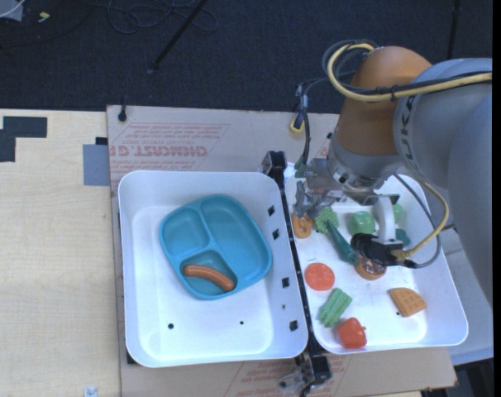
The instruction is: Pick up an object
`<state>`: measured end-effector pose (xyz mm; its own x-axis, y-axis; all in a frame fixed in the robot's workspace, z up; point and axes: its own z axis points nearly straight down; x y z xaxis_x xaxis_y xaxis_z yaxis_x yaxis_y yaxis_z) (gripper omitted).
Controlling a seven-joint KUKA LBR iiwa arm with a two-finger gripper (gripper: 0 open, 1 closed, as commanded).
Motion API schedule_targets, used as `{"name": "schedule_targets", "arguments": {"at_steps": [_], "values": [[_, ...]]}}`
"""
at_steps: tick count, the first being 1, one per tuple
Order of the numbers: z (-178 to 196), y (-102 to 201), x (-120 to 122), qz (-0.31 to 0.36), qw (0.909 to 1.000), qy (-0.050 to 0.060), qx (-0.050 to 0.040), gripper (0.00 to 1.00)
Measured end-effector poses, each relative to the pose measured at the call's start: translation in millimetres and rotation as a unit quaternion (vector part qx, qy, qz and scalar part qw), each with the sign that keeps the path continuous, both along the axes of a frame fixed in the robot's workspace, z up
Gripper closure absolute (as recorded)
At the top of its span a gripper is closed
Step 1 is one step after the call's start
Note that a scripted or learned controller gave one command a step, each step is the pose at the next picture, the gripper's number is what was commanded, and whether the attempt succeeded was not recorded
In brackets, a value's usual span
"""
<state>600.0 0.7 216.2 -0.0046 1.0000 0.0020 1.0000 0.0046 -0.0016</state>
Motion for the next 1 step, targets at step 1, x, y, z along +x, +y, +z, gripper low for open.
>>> {"name": "schedule_targets", "arguments": {"at_steps": [1], "values": [[19.9,-1.1,-5.8,-0.002,1.0000,0.000,-0.0006,1.00]]}}
